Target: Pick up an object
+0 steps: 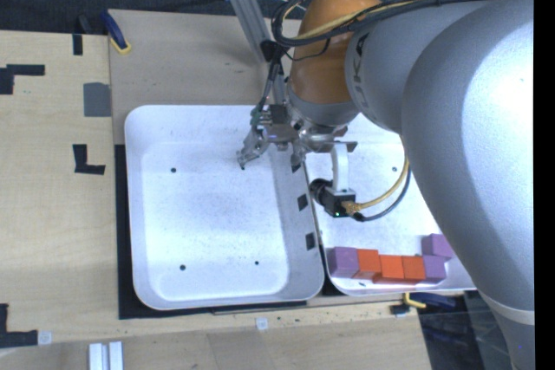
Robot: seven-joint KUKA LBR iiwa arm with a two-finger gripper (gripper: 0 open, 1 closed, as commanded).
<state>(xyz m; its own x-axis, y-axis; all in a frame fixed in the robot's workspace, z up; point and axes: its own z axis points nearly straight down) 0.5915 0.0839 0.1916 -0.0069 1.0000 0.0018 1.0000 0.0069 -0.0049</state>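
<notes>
Both bins, the left bin (208, 212) and the right bin (381, 186), are seen as smooth white plastic, finely speckled. The arm (468, 117) is finished in smooth, faintly glossy grey, and the bench (52, 221) in matt pale wood.

The grey arm (451, 100) reaches from the right, its gripper (253, 150) hanging over the left white bin (139, 186) near its far right corner, while purple and orange blocks (390, 264) lie in the right bin (381, 286).

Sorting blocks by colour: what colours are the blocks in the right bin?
Purple and orange blocks, seen in the camera view, in the right bin.
</notes>
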